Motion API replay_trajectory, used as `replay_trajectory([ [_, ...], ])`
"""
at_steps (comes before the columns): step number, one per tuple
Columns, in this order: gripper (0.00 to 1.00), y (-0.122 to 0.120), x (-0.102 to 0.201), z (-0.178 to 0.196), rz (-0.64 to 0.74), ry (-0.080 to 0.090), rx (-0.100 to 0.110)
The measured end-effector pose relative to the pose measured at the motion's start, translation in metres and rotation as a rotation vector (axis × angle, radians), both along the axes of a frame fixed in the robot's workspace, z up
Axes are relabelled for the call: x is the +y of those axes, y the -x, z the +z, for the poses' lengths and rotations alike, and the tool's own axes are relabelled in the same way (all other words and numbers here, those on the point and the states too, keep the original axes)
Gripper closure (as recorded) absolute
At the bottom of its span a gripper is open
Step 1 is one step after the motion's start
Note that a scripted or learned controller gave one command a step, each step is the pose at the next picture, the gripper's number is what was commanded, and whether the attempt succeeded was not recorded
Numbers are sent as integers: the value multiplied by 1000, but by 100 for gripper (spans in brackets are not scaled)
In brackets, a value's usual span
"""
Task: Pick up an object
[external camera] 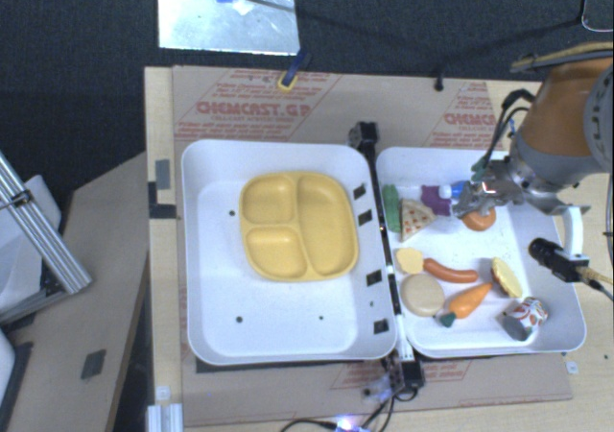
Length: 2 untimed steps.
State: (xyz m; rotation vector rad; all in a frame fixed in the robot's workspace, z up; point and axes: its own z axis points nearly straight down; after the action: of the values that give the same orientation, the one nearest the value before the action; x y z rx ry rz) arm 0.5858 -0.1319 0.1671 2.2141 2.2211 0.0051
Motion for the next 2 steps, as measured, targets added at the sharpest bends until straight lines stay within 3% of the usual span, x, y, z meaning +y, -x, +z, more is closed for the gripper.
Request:
replay_trajectory([
  [1, 100, -2, 0, 54, 1, 0, -2],
  [2, 100, -14, 57, 63, 7, -3, 3],
])
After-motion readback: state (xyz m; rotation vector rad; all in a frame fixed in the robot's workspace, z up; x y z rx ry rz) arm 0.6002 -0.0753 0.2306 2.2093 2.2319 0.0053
